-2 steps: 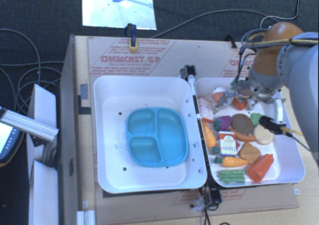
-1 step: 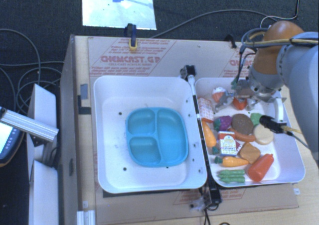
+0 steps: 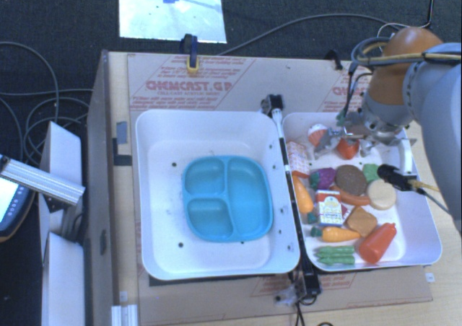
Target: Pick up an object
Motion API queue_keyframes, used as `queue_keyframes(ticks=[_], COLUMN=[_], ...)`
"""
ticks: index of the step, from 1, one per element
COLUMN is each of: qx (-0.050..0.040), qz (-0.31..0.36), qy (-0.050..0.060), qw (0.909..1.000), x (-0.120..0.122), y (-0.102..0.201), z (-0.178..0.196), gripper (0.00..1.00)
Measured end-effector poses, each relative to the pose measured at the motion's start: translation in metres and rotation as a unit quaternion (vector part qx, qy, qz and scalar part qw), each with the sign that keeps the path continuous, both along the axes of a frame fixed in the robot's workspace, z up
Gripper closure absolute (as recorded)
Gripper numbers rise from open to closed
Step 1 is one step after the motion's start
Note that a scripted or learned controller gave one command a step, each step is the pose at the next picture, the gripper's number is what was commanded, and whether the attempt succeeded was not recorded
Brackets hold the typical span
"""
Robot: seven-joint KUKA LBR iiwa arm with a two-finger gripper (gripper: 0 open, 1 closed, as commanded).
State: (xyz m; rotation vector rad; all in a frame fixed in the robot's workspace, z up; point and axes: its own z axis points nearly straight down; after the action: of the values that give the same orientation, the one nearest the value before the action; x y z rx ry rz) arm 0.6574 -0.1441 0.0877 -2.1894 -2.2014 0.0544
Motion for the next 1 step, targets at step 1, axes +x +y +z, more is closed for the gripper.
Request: queue_keyframes(ticks=[1], qx=[0.0020], qz=[0.001], qy=[-0.001], qw=[1.0000], x=[0.0011], y=[0.0020], z=[0.0108], gripper=[1.00])
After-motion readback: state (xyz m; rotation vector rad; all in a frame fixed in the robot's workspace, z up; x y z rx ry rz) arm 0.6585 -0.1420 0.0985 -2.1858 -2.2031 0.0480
